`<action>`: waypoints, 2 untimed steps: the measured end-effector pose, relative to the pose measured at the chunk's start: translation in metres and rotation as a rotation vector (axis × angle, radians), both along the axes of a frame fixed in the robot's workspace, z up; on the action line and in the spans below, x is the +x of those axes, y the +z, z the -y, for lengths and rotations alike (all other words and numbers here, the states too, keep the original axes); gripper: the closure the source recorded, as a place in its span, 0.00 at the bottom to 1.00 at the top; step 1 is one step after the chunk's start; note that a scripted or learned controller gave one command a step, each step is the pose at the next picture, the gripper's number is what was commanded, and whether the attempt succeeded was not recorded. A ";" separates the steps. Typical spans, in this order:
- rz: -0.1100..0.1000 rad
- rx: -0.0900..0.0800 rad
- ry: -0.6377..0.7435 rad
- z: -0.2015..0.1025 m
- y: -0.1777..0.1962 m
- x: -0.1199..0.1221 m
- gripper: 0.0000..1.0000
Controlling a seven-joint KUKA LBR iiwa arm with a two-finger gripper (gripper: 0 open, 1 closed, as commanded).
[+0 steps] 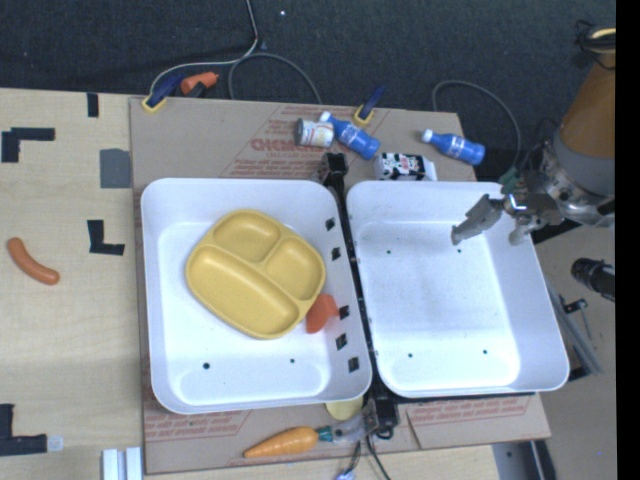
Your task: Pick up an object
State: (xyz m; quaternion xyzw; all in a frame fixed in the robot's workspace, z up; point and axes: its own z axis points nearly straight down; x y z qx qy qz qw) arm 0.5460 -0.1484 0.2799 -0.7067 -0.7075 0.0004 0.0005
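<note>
Yellow divided plate (257, 272) lies in left bin (170, 368), small orange piece (320, 314) touching its right edge. Gripper (488, 220) hangs spread, grasping nothing, over right bin (540, 368). Advice: traverse left, descend on the orange piece, clear of the plate rim.

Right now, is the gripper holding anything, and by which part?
Nothing is held. The gripper hovers open over the right bin, with nothing between its fingers.

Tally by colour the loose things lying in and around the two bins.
Yellow: 1, divided plate
Orange: 3, small piece, carrot, sausage
Blue: 2, bottles
Total: 6
</note>
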 end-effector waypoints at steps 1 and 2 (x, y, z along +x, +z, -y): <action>-0.014 0.004 0.000 -0.030 -0.113 -0.035 0.00; -0.003 -0.001 -0.010 0.072 -0.128 -0.065 0.00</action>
